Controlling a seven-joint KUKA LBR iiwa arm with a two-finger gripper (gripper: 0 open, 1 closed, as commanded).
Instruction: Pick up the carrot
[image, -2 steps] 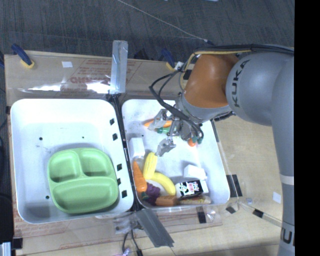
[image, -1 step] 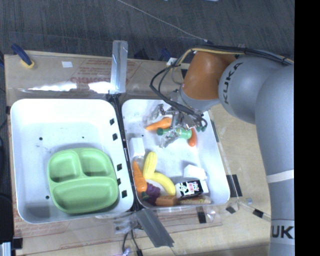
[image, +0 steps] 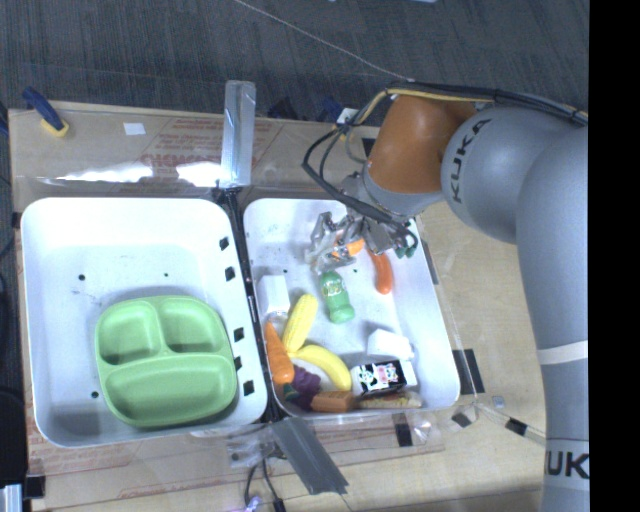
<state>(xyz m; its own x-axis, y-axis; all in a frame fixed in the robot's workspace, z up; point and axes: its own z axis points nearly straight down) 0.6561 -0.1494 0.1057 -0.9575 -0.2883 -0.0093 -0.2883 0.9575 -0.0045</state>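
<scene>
An orange carrot (image: 277, 355) lies along the left wall of the right bin (image: 436, 300), next to a yellow corn cob (image: 299, 320). A second orange-red, carrot-like piece (image: 381, 272) lies near the bin's right wall. My gripper (image: 338, 240) hangs low over the back of this bin, just left of that orange-red piece and well behind the carrot at the left wall. A small orange bit shows at the gripper's tip; I cannot make out what it is.
The right bin also holds a green bottle (image: 338, 298), a banana (image: 323, 365), a purple eggplant (image: 305, 380), a black-and-white carton (image: 380, 377), a white block (image: 390, 345) and a white cup (image: 273, 293). A green divided plate (image: 165, 360) lies in the left bin (image: 60, 250).
</scene>
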